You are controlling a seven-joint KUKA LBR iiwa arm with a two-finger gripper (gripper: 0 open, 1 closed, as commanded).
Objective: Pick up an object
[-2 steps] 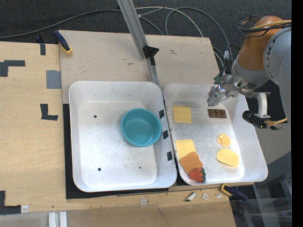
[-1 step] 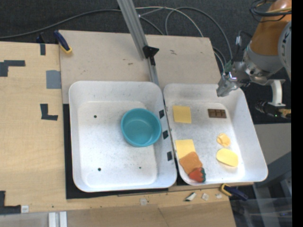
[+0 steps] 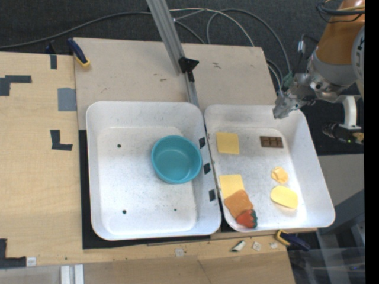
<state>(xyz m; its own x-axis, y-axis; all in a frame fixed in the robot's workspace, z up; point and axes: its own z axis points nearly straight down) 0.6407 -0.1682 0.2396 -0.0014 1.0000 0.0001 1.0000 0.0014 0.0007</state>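
My gripper (image 3: 282,109) hangs over the far right corner of the right bin (image 3: 314,158), with nothing seen in it. Below it in that bin lie a brown chocolate-like block (image 3: 272,141), a pale yellow square (image 3: 227,143), a small yellow piece (image 3: 279,174) and a larger yellow lump (image 3: 285,197). Near the bin's front left sit another yellow square (image 3: 231,183), an orange piece (image 3: 238,203) and a red strawberry-like item (image 3: 247,219). A teal bowl (image 3: 176,159) stands in the left bin (image 3: 112,158).
A metal pole (image 3: 172,34) slants up from between the bins at the back. Cables (image 3: 237,22) trail behind the bench. A blue and yellow clamp (image 3: 77,52) sits at the board's far left corner, another one (image 3: 289,239) at the front right.
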